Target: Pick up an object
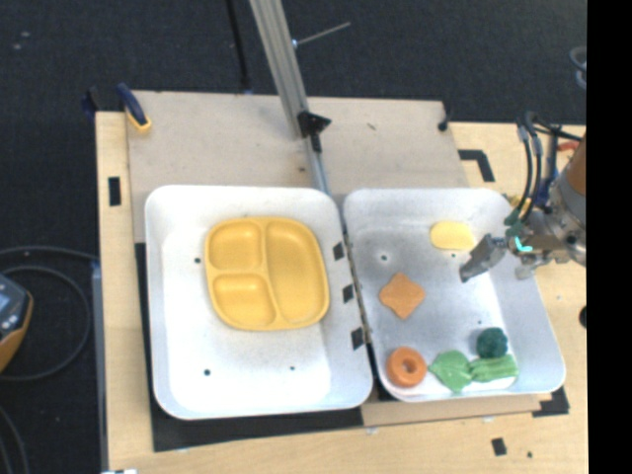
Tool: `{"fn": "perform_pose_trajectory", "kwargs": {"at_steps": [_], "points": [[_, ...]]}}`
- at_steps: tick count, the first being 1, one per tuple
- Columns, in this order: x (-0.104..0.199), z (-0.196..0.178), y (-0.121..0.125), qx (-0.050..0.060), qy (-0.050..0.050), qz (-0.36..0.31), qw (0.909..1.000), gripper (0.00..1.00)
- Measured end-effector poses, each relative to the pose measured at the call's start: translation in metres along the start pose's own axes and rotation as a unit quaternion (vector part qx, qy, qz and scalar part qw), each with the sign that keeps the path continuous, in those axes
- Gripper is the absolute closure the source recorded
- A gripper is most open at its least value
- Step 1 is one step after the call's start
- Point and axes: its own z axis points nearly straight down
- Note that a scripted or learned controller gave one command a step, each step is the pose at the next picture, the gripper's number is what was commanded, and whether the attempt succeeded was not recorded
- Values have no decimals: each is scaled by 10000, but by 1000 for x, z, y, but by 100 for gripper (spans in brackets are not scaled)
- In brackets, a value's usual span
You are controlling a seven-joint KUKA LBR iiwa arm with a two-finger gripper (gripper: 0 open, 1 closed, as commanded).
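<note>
Camera view. Table (267, 141): two white bins side by side.

Left bin (173, 294): one yellow divided plate (267, 272).

Right bin (523, 314): yellow piece (452, 235), orange flat piece (402, 295), orange ring (406, 366), green items (472, 369), dark green ball (492, 343).

Gripper (481, 261): above the right bin, near the yellow piece; whether wide or narrow cannot be told; nothing seen between it.

Status: judged not yet done; every object lies in its bin, pick remaining.
</note>
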Motion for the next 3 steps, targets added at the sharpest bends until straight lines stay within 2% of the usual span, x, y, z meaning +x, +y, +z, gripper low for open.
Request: {"fn": "perform_pose_trajectory", "kwargs": {"at_steps": [1,2,3], "points": [[0,0,0,-2,0,0,10000,0],[4,62,0,26,6,8,10000,0],[-1,106,3,21,3,11,10000,0]]}}
